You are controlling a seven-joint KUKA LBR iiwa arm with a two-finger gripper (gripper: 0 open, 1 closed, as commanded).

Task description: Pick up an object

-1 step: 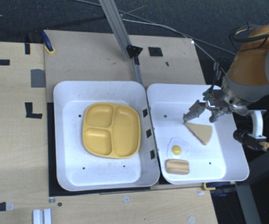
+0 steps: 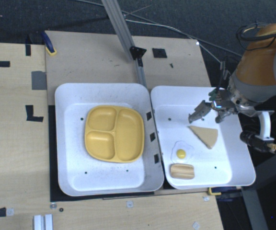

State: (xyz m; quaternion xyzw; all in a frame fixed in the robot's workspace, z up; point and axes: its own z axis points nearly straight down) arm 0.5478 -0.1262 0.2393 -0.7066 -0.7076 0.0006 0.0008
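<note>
Over the right bin (image 2: 234,172), my gripper (image 2: 208,113) hovers spread wide, holding nothing.
Just below lies the wedge (image 2: 206,135); its slanted faces could slide from my fingers on closing.

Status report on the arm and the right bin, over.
Tool open, above the right white bin, holding nothing. Tan wedge-shaped toy cheese slice lies just below it, untouched. Fried-egg toy and tan bread-roll toy sit apart, not blocking.

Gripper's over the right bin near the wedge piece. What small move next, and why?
Probably ease the gripper a little toward the near edge and down onto the tan wedge. It sits above the wedge's far tip with nothing between its open fingers, and the wedge lies flat, apart from the fried egg.
</note>
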